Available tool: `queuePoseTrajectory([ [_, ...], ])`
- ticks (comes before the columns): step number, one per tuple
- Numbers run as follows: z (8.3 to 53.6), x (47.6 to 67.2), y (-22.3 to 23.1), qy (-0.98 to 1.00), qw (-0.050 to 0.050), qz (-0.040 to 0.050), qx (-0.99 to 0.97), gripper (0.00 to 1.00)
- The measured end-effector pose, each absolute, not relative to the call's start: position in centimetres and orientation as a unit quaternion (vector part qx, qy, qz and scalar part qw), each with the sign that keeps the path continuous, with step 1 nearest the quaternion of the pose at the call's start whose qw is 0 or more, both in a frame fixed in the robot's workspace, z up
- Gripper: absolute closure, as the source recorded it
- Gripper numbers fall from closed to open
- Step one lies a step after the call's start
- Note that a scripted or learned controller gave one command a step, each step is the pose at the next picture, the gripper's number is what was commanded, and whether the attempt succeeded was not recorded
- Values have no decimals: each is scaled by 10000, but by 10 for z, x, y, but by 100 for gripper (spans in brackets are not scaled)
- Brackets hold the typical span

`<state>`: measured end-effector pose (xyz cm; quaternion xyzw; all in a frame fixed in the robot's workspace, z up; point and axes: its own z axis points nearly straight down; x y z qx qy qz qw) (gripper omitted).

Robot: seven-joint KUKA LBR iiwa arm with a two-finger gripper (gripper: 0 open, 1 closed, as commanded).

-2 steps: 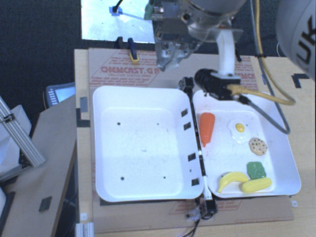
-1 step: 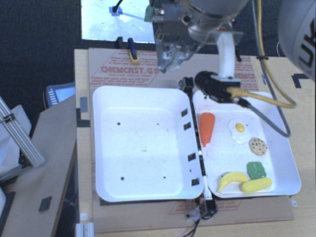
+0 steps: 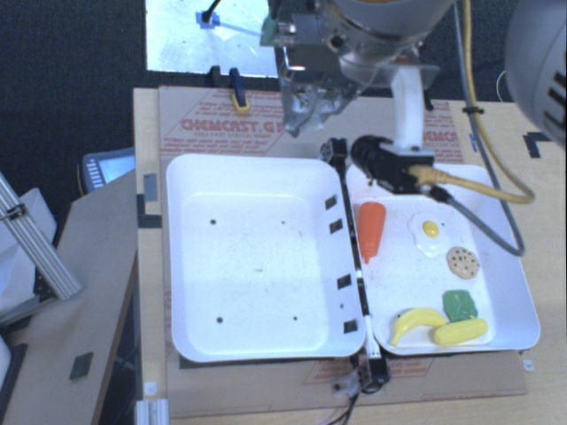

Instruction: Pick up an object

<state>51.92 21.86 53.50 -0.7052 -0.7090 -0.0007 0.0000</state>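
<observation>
You've got the gripper (image 3: pixel 306 118) hanging past the left bin's (image 3: pixel 190 237) back rim, can't tell its grip; carrot (image 3: pixel 369 228) hugs the divider.

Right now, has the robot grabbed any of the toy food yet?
Not yet. The gripper hangs above the bench behind the bins, with no toy seen in it. The carrot, fried egg, cookie, banana, green piece and yellow piece all lie in the right bin. Picking one up is left.

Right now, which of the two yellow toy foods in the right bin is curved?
The banana, left of the straight yellow piece: it bends like a crescent, beside the green item.
</observation>
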Motion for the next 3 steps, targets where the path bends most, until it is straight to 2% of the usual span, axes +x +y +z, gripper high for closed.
queuePoseTrajectory([
  [2, 535, 515, 219, -7089, 0, -7, -7053, 100],
  [3, 535, 527, 226, -7095, -7, -10, -7048, 100],
])
